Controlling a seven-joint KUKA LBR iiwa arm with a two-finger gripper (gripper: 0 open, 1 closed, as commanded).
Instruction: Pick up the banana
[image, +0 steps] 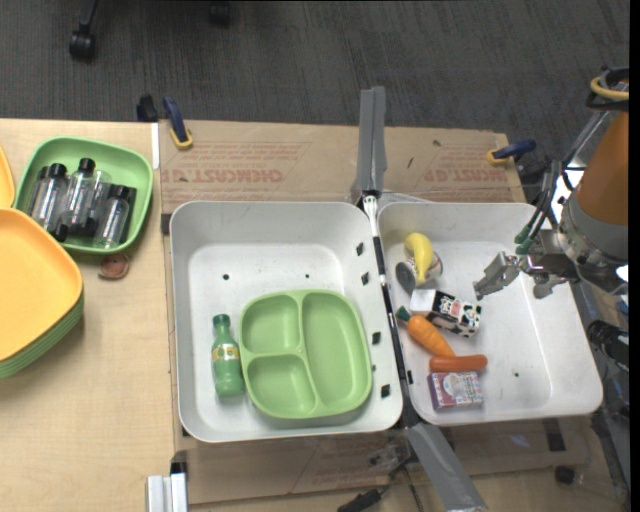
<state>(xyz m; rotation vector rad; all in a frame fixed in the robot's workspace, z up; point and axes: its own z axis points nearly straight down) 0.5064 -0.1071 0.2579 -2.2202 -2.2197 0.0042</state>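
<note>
Two white bins sit side by side on the bench. One, the left bin (190, 300), holds a green divided tray (305, 352) and a green bottle (227, 357) lying beside it. Its neighbour, the right bin (560, 390), holds the banana (422, 255) near its back left corner, with a carrot (430, 335), a small black-and-white box (458, 312), a sausage (458, 363) and a pink packet (456, 389) in front. Above that bin's right side, the gripper (520, 275) has its fingers spread, with nothing between them, well apart from the banana.
</note>
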